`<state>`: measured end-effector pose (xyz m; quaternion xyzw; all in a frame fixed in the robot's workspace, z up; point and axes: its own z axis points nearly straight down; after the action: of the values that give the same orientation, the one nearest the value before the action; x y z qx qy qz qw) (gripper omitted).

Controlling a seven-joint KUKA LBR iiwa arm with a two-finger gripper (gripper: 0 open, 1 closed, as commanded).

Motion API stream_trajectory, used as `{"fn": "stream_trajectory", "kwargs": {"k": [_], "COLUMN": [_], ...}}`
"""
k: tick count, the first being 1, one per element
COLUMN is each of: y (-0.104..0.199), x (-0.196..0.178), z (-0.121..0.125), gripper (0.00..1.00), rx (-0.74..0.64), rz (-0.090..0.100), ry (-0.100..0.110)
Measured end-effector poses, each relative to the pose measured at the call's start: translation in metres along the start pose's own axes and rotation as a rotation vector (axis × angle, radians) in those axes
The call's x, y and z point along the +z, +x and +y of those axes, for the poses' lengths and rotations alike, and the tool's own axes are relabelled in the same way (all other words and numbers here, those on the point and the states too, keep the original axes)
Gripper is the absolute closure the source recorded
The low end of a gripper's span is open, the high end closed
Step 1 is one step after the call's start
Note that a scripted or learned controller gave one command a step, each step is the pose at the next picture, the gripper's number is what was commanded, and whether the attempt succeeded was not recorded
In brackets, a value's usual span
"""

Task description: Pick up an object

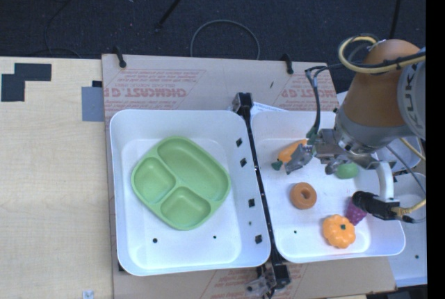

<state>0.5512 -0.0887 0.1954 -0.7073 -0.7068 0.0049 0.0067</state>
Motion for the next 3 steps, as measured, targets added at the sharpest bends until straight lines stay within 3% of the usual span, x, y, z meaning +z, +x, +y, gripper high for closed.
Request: {"fn": "stream_trajectory", "kwargs": {"k": [1, 3], "y": [0.0, 0.009], "x": [-0.006, 0.094], "z": [0.003, 0.016], "gripper": [0.0, 0.0], "rx": [-0.001, -0.001], "rz": [-0.001, -0.001], "ry": [-0.012, -0.009]}}
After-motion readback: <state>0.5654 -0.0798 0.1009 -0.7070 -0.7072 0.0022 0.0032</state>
